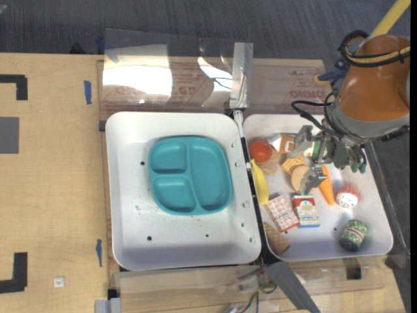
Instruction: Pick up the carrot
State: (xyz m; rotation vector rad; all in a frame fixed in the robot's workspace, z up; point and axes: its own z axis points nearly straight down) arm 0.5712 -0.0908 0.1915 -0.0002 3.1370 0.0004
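Carrot [326, 191] lies in the right bin [381, 223], a short orange wedge tilted with its narrow end pointing down and to the right, just left of a small white ball with red marks [347, 199]. The gripper [314, 175] hangs directly above and to the left of it, at the end of the grey arm with its orange band [376, 87] reaching in from the right. Its grey fingers [317, 173] point down among the food items, one tip close to the carrot's upper end; whether the jaws are spread or closed I cannot tell, and nothing is plainly seen between them.

Around the gripper the right bin is crowded. A red tomato [260, 150] sits near the upper left corner, a yellow banana [260, 182] runs along the left wall below it, and a tan round piece [300, 175] lies just left of the fingers. Lower down, two small cartons lie side by side: one with a red pattern [282, 212] and one red, white and blue [306, 211]. A dark green can [352, 234] stands near the lower right corner, well apart from the carrot.

The left bin [130, 233] holds a teal divided plate [191, 174] with three compartments, set near its middle
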